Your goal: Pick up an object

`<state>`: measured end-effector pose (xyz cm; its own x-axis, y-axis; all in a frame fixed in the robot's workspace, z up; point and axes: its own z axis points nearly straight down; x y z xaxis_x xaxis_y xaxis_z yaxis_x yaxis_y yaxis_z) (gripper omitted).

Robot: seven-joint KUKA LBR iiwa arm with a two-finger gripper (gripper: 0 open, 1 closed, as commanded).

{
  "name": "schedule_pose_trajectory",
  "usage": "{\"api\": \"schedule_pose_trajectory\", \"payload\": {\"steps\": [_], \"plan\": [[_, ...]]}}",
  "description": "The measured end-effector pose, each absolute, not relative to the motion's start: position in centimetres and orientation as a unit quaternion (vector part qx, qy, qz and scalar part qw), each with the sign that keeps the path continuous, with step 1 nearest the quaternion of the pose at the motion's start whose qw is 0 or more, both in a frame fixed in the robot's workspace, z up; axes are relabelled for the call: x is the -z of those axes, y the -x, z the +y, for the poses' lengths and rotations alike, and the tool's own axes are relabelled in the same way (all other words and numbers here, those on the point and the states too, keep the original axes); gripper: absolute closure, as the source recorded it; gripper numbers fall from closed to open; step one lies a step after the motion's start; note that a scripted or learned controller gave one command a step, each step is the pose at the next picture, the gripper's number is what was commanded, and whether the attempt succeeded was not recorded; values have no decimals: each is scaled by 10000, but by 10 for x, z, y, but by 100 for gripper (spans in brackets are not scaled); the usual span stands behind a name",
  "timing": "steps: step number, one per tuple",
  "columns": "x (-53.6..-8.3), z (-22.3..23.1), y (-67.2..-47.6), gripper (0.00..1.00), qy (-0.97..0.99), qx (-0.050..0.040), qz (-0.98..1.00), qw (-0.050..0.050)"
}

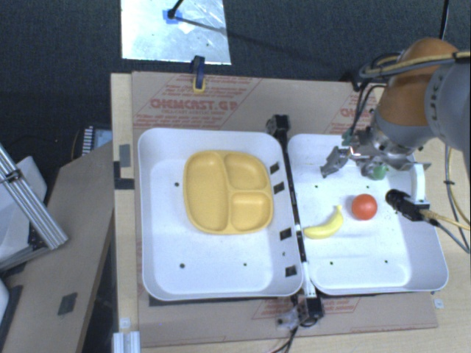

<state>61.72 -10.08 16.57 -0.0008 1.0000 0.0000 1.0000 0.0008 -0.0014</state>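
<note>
Three pickable items share the right bin; your gripper hangs near its far edge.

Left to right: the yellow divided plate fills the left bin. The banana and tomato lie mid-bin, light and smooth. Pinch the banana across its middle. A green item sits under the claw, whose state you can't tell.

— What lies beyond the bench?
— Dark carpeted floor, with a shiny square silver sheet on it.
— And left?
— A slanted aluminium rail beside a tan board.
</note>
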Motion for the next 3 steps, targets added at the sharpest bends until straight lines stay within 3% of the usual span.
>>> {"api": "schedule_pose_trajectory", "payload": {"steps": [2,3], "plan": [[-83,-99,-628,0,7068,-3,-7074,3],[-95,-100,-629,100,7072,9,-7070,-17]]}}
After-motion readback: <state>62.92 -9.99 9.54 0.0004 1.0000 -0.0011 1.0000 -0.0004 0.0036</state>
